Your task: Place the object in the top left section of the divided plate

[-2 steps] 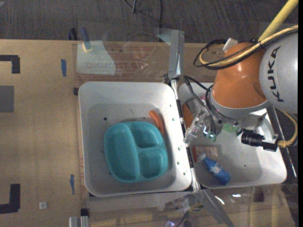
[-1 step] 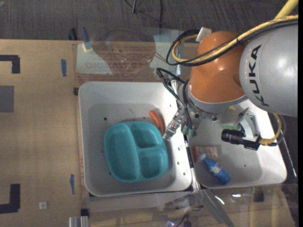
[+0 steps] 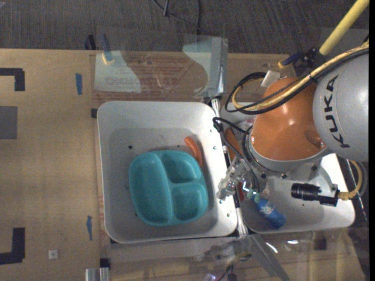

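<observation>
One teal divided plate (image 3: pixel 169 187) with three sections lies in the left white bin (image 3: pixel 117 127), and a small orange object (image 3: pixel 194 150) rests on the bin floor against the plate's rim at about one o'clock. I read that object as elongated, but its exact form is too small to make out. From my seat the gripper (image 3: pixel 233 184) hangs over the seam between the two bins, at three o'clock from the plate; whether it is spread or pressed together I cannot tell. A blue item (image 3: pixel 270 212) lies in the right bin (image 3: pixel 328 215), partly under the arm (image 3: pixel 293 122). Both bins sit on a tan bench (image 3: pixel 47 174) marked with blue tape (image 3: pixel 78 84); dark carpet (image 3: pixel 70 10) lies beyond.
</observation>
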{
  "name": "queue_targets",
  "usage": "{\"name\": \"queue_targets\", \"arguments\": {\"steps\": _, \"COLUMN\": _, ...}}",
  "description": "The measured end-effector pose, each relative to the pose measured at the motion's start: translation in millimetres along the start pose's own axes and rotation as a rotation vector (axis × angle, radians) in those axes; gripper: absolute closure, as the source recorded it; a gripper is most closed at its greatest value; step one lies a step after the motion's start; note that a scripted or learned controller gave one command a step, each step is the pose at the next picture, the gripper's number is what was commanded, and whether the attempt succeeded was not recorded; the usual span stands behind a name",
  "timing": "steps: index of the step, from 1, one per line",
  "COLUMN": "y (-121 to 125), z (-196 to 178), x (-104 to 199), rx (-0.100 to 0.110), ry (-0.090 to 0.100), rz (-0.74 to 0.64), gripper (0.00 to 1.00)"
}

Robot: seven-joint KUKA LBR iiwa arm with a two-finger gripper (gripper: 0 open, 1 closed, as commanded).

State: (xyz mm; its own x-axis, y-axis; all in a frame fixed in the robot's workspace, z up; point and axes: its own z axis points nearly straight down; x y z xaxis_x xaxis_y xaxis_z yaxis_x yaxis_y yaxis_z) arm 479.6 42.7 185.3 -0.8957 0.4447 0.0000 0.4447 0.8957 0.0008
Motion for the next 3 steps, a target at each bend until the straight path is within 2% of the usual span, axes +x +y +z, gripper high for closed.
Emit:
{"name": "queue_targets", "arguments": {"steps": 1, "y": -7.8, "z": -182.6, "x": -83.4, "rx": -0.002, "ry": -0.006, "rz": -0.015, "gripper": 1.00}}
{"name": "queue_targets", "arguments": {"steps": 2, "y": -112.1, "z": 0.5, "x": -55.8, "rx": 0.000, "ry": -0.002, "rz": 0.013, "gripper": 1.00}}
{"name": "queue_targets", "arguments": {"steps": 3, "y": -56.6, "z": -13.4, "x": -29.2, "rx": -0.002, "ry": -0.005, "rz": -0.137, "gripper": 1.00}}
